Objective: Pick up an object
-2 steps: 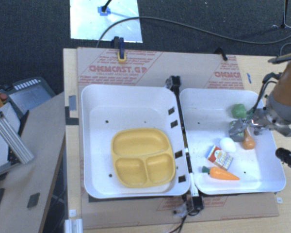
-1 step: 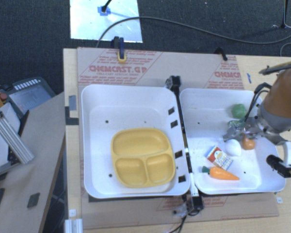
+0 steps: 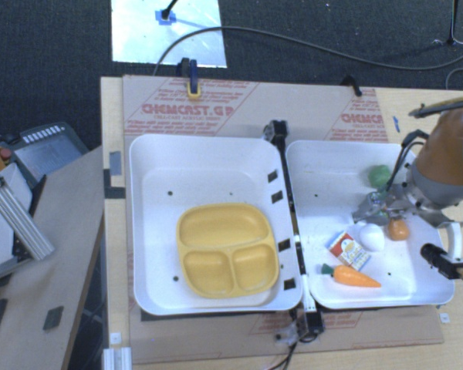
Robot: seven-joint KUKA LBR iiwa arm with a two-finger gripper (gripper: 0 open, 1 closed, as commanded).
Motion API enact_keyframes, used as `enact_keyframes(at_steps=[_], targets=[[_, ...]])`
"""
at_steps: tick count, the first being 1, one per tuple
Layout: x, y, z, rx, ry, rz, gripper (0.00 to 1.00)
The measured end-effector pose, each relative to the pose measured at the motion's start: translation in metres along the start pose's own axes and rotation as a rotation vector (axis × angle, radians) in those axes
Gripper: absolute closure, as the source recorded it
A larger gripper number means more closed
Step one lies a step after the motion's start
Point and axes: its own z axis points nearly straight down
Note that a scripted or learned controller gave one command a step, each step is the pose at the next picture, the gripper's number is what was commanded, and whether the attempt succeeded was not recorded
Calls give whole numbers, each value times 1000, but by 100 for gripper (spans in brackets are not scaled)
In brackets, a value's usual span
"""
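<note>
Carrot [image 3: 353,276] lies in right bin [image 3: 324,176], near front wall, long axis roughly left-right, green top toward left, tip toward right, slightly tilted toward front.

Right bin also holds small red-and-white carton [image 3: 349,250] just behind carrot, white egg [image 3: 370,237] touching carton, orange ball [image 3: 399,229] beside egg, green object [image 3: 380,176] toward back.

Left bin [image 3: 150,206] holds yellow three-compartment plate [image 3: 226,249].

Gripper [image 3: 376,206] low over right bin, between green object and egg; grip state cannot be told.

Cardboard [image 3: 216,102] under bins prints "CHEMCAST", mirrored red lettering; carton label unreadable.

Dark carpeted floor [image 3: 46,52] with a pale sheet [image 3: 166,21] and trailing cables [image 3: 332,48], beyond a wooden bench [image 3: 112,129].
</note>
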Motion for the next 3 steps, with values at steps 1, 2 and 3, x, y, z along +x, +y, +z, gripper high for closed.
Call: enact_keyframes(at_steps=[1,2,3], targets=[[1,-4,-5,12,4,2,100],[2,2,-69,14,3,1,100],[3,10,-114,15,4,1,100]])
